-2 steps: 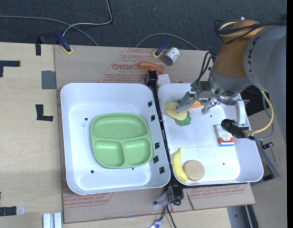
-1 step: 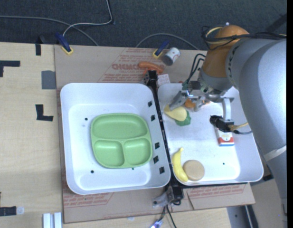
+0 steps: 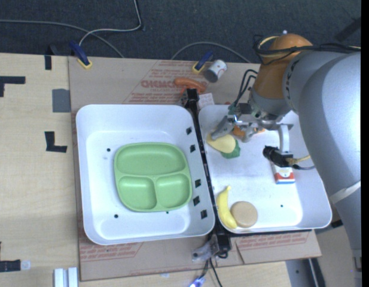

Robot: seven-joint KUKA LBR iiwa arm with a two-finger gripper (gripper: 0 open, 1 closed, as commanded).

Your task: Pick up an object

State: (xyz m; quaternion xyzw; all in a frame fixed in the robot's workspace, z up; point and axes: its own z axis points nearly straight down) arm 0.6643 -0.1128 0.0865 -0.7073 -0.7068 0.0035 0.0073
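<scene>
My gripper (image 3: pixel 233 129) hangs over the upper left part of the right bin (image 3: pixel 292 211), its grey fingers pointing down and left. Right below the fingertips lies a pale yellow, lemon-like object (image 3: pixel 222 143) with a green piece (image 3: pixel 234 152) beside it. The fingertips sit at or just above the yellow object's top edge; I cannot tell whether they grip it. A banana (image 3: pixel 222 207) and a round tan cookie-like object (image 3: pixel 244 214) lie at the near left of the same bin. A small red, white and blue item (image 3: pixel 284 176) rests toward the bin's right.
The left bin (image 3: pixel 94 154) holds a green divided plate (image 3: pixel 153 176). Black clips run along the wall between the bins. An orange item (image 3: pixel 190 83) and a small grey cylinder (image 3: pixel 214 70) lie on the cardboard behind the bins. The arm's big grey body covers the right side.
</scene>
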